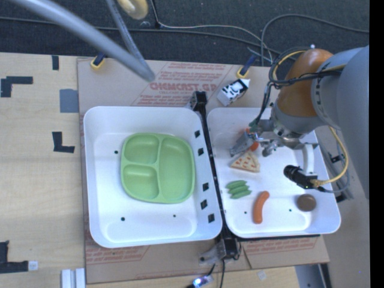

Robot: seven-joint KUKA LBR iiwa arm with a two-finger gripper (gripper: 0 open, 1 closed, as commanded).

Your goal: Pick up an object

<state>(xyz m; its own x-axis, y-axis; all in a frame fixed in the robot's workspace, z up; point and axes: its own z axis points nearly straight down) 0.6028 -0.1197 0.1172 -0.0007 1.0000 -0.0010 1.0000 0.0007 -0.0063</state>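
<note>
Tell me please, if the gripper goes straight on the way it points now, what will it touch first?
Most likely the pizza slice. The gripper points down and leftward into the right bin, and the slice lies just below its tip. Depth is unclear from this one view, so it could also meet the bin floor beside the slice.

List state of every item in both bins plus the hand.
green plate: flat in left bin, compartments bare
pizza slice: lying flat in right bin, just below the hand
hand: low over right bin, above the pizza slice; holding nothing visible
green beans: lying loose, untouched
sausage: lying flat, apart from the beans
brown round piece: resting near right rim
</note>
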